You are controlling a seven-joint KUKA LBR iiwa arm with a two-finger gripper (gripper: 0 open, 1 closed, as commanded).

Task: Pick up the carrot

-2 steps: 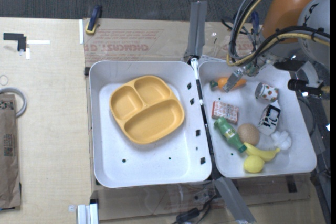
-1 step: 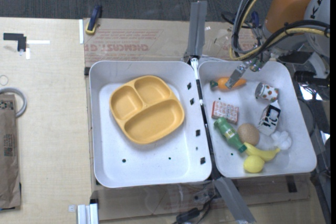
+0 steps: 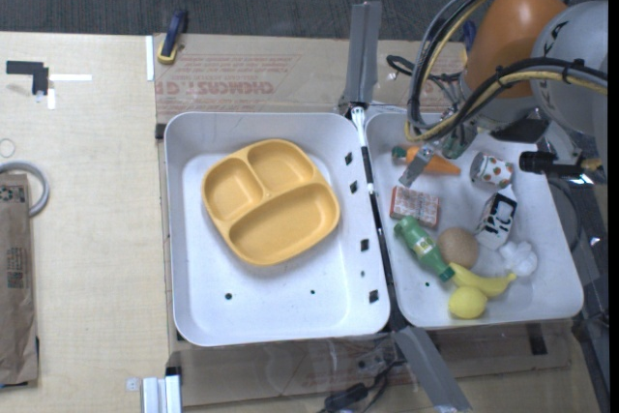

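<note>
Down at the carrot [image 3: 437, 163] in the right bin [image 3: 566, 300] hangs my gripper [image 3: 423, 162], its grasp hidden from me. That carrot looks light, stiff and smooth (likely slippery), best pinched across its thick middle. Nearer lie a lemon [image 3: 467, 303], banana [image 3: 490, 280] and green bottle [image 3: 422, 246]; the left bin [image 3: 193, 305] holds a yellow divided plate [image 3: 271, 200].

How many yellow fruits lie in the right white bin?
2: the yellow banana near the front edge, and the round yellow lemon touching it just in front. Others may be hidden under the arm.
</note>
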